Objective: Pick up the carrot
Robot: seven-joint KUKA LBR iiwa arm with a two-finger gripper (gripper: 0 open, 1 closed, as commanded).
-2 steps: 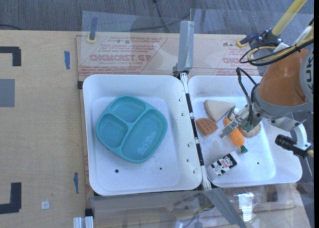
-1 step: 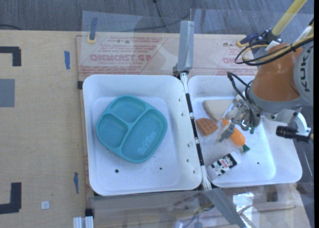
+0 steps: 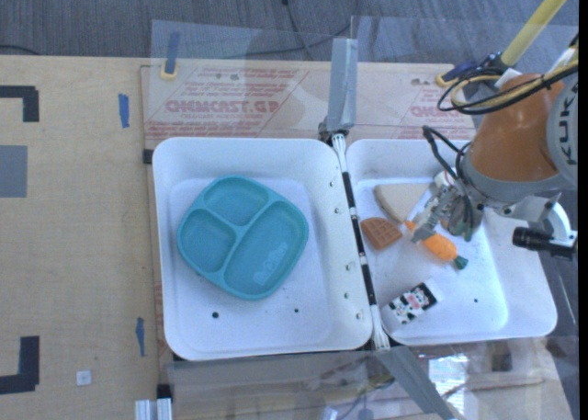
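The carrot [image 3: 442, 247] is orange with a green stub at its lower right end, and it lies in the middle of the right bin [image 3: 524, 312]. My gripper [image 3: 445, 216] hangs directly over the carrot's upper left part and covers it. A small orange tip pokes out to the gripper's left. I cannot tell whether the carrot rests on the bin floor or is lifted off it.
In the right bin, a tan wedge [image 3: 401, 198] and a brown waffle-like piece [image 3: 380, 232] lie just left of the gripper. A black-and-white block [image 3: 411, 302] sits near the front wall. The left bin [image 3: 184, 317] holds a teal divided plate [image 3: 243, 236].
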